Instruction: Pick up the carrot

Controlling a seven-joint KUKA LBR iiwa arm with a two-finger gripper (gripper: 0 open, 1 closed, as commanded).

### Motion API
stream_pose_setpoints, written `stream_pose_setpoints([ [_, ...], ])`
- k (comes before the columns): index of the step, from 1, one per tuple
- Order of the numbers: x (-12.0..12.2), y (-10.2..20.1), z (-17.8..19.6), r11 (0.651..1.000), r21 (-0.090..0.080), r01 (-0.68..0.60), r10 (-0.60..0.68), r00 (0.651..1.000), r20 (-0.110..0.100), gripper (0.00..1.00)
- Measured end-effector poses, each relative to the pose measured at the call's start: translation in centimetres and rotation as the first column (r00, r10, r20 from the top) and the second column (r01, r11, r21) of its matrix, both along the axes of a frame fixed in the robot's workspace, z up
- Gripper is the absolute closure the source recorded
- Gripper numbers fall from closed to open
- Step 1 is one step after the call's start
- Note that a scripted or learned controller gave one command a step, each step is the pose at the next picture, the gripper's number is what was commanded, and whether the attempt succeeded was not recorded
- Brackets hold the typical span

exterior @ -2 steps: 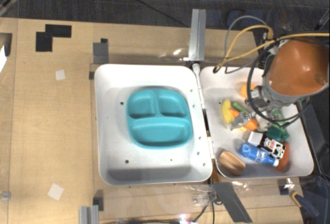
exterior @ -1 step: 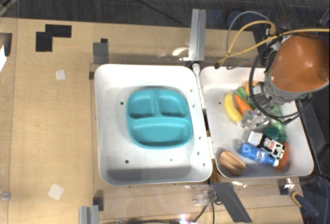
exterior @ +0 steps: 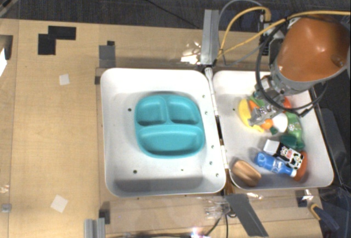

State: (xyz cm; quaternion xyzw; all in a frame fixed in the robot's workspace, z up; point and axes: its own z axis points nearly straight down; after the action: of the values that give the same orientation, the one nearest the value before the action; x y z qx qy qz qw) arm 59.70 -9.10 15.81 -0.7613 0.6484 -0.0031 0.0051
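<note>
Right bin (exterior: 227, 122): crowded along right half. Arm (exterior: 310, 53) hangs over upper right corner, covering toy pile (exterior: 271, 116) beneath. Blue bottle (exterior: 274, 164) and brown bread roll (exterior: 246, 172) block lower edge. Open floor along left wall. Left bin (exterior: 115, 132): teal divided plate (exterior: 169, 124) fills middle; bare margins all around.

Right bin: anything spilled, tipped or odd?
Nothing spilled over the right white bin's rim. Toys sit heaped under the gripper; the blue bottle lies on its side. The teal divided plate sits flat in the left bin.
</note>
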Motion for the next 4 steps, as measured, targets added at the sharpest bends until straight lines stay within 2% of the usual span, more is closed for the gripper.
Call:
stream_pose_setpoints([
  [1,-0.1,-0.1,-0.1,1.000,0.000,0.002,-0.002,1.000,-0.003,0.00],
  [2,1.6,-5.1,-6.0,0.988,-0.003,0.151,-0.151,0.988,0.013,0.00],
  [3,1.9,-5.0,-4.8,0.988,0.000,0.154,-0.154,0.988,0.022,1.00],
  [4,1.9,-4.2,-4.8,0.989,0.008,0.146,-0.147,0.989,0.018,0.00],
])
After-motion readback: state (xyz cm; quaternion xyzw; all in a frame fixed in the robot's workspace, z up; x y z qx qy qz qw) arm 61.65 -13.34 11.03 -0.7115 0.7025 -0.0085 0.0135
